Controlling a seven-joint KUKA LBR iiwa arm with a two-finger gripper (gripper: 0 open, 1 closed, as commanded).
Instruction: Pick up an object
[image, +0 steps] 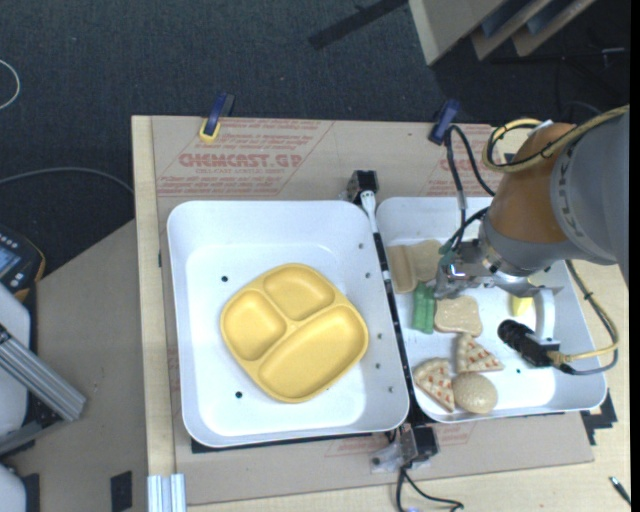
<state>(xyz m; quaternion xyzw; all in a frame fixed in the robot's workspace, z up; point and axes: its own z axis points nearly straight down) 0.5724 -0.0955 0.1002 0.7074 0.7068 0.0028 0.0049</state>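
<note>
The right bin (420, 215) holds several toy foods. A tan bread slice (410, 266) lies at its left side, with a green piece (424, 309) just below it. Beside the green piece is a toast slice (459, 317). Nearer the front lie two pizza slices (476, 355) (434, 382) and a round beige bun (476, 394). My gripper (453, 272) hangs low over the bin, right of the tan bread and just above the toast. The wrist hides its tips. A small yellow piece (520, 304) peeks out under the arm.
The left bin (200, 250) holds a yellow divided plate (294, 331) at its middle. A black clamp (362, 185) sits on the rims between the two bins. The grey arm (590, 190) covers the right bin's back right part.
</note>
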